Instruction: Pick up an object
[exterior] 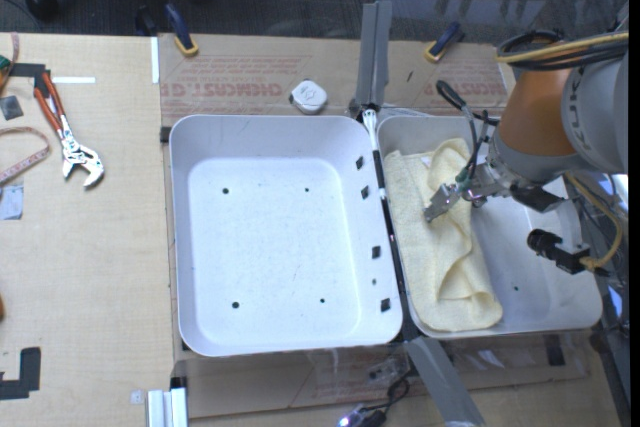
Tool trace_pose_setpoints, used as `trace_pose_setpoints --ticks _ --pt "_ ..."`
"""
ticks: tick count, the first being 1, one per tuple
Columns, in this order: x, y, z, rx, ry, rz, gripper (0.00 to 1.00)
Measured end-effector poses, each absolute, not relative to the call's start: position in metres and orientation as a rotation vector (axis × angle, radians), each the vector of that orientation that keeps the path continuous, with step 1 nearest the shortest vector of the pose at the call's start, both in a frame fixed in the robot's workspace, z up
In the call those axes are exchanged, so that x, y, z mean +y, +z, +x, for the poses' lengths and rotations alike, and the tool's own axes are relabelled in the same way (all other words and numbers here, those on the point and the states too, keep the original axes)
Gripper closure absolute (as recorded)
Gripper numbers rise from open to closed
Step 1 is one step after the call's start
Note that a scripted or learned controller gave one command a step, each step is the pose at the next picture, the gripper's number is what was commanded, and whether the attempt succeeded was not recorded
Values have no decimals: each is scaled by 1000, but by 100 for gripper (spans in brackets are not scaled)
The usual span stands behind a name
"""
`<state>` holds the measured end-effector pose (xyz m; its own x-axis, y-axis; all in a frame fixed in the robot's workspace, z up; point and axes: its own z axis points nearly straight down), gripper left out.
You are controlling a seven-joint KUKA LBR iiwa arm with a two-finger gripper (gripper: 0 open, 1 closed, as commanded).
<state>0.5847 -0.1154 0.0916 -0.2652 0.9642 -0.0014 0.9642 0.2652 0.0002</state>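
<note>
A cream-coloured towel (447,260) lies crumpled along the left side of the right bin (540,285), from its far wall to its near wall. My gripper (442,205) hangs low over the towel's upper middle, pointing down and to the left, right at the cloth's folds. Whether it touches or pinches the cloth cannot be told from this angle. The grey arm with its orange band (535,110) reaches in from the right over that bin.
The left bin (195,245) stands beside the right one, divided from it by a narrow rim. A small white round item (309,96) sits behind the bins. An orange-handled wrench (66,140) lies on the bench at far left. Two clamps (181,30) (443,40) grip the back edge.
</note>
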Motion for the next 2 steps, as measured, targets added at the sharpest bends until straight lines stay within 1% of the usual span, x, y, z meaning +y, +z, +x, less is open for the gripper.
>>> trace_pose_setpoints --ticks 1,2 --pt "-116 101 585 2495 -1 1906 100" --pt "-60 191 612 2223 -5 2220 100"
